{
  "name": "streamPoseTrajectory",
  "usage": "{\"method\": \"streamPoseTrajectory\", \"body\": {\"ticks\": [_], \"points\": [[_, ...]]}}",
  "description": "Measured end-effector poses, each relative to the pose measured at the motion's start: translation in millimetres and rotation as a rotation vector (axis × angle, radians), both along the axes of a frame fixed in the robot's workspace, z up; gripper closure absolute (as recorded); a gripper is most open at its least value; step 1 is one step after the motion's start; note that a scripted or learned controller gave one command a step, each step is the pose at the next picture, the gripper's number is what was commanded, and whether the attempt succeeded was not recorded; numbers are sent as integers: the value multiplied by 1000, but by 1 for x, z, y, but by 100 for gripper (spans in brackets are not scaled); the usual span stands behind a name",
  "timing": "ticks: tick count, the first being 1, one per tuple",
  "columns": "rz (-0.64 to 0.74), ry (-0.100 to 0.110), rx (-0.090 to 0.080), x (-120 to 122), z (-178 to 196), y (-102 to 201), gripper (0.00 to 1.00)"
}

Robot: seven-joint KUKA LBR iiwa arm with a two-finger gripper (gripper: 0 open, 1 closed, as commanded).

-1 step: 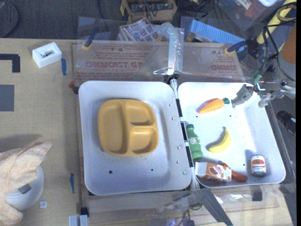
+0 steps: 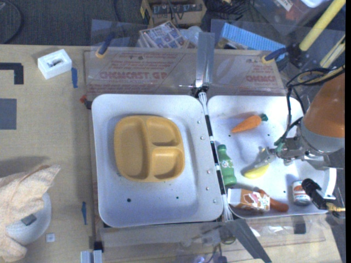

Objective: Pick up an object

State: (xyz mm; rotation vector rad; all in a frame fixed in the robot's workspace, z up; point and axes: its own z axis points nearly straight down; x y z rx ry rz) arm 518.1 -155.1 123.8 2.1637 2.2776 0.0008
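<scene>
Plainly the biggest risk lies with the arm [image 2: 324, 116], a bulky grey and orange mass reaching over the right bin [image 2: 277, 106], whose shallow white plastic wall could be clipped if the wrist swings low. Next in size, the left bin [image 2: 104, 147] holds a yellow divided plate [image 2: 148, 147], smooth, moulded and glossy, well apart from the action and unlikely to be disturbed. On the right, a flat orange and white packet [image 2: 253, 200] lies along the near wall, its slick film liable to slide rather than lift. A green bottle [image 2: 225, 165] lies just beside the bin's left wall, round and hard, so it could roll if nudged. The carrot [image 2: 246, 123], tapered and smooth, sits near the far side. The tool [image 2: 269, 155] hovers right at the yellow banana-shaped toy [image 2: 256, 171], the likely thing to pick, near the middle of the right bin; whether its fingers are wide or narrow I cannot tell, as they blur into the toy's end. Its curved, slippery skin could squirt out of a pinch taken off-centre. A small can [image 2: 301, 194], short and metallic, stands near the right corner, close enough for the wrist to knock.
</scene>
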Motion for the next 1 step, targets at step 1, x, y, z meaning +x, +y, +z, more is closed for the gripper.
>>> {"method": "streamPoseTrajectory", "body": {"ticks": [1], "points": [[60, -6, -1, 1, -36, 13, 0]]}}
